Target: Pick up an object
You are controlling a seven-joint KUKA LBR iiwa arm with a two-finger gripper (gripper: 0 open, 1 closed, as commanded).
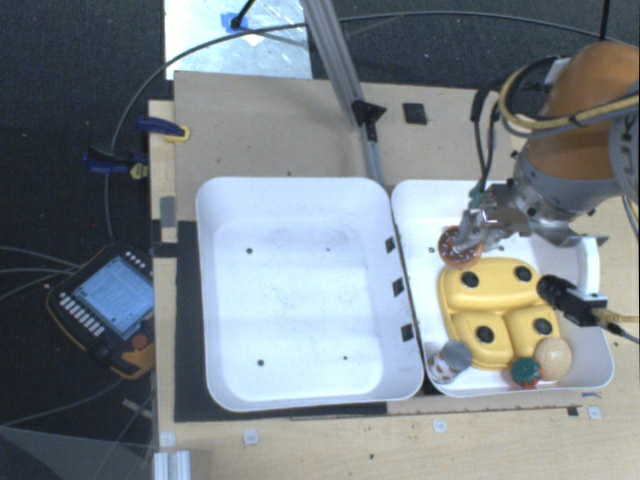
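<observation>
My gripper (476, 226) hangs over the back left part of the right bin (420, 200). Right under its tip, touching or nearly touching, is a small brown round object (458, 249). Whether the object is between the jaws is hidden by the wrist. A large yellow block with dark holes (497, 308) fills the bin's middle. At the front lie a beige ball (552, 356), a small green and red ball (525, 371) and a grey object (453, 357).
The left bin (215, 268) stands beside the right one, sharing a middle rim with black clips. A slanted metal pole (340, 63) rises behind the bins. A teach pendant (105, 303) lies off the bench's left side.
</observation>
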